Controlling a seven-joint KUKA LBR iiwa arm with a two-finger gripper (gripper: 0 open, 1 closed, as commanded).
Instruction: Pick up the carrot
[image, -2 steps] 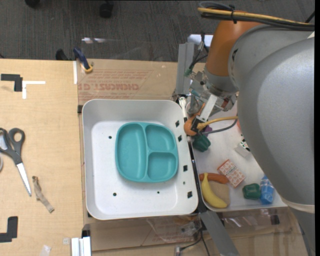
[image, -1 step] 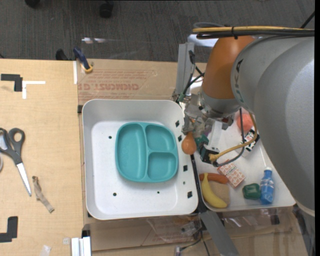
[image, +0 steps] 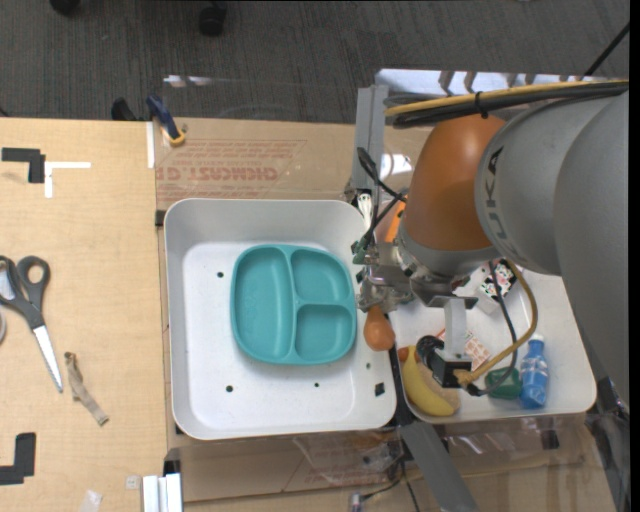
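The grey arm (image: 560, 170) with its orange band (image: 450, 190) reaches in from the right and hangs over the seam between the two white bins. Its pincer (image: 378, 292) sits low at the right edge of the left bin (image: 200, 400), just beside the teal plate (image: 292, 303). The wrist hides the tips, so whether they are apart or together cannot be told.

An orange rounded thing (image: 378, 331), likely the carrot, lies directly under the pincer at the rim between the bins; whether it is touched cannot be made out. The teal plate has three compartments and lies flat in the middle of the left bin.

In the right bin (image: 570, 400) a banana (image: 428, 390) lies near the front left corner, close to the carrot. A blue bottle (image: 534, 372) lies further right, with a small green thing (image: 503, 382) just beside it. A cable (image: 500, 350) loops down from the wrist over these.

On the wooden worktop (image: 90, 260) to the left, well apart from the bins, lie scissors (image: 30, 310).
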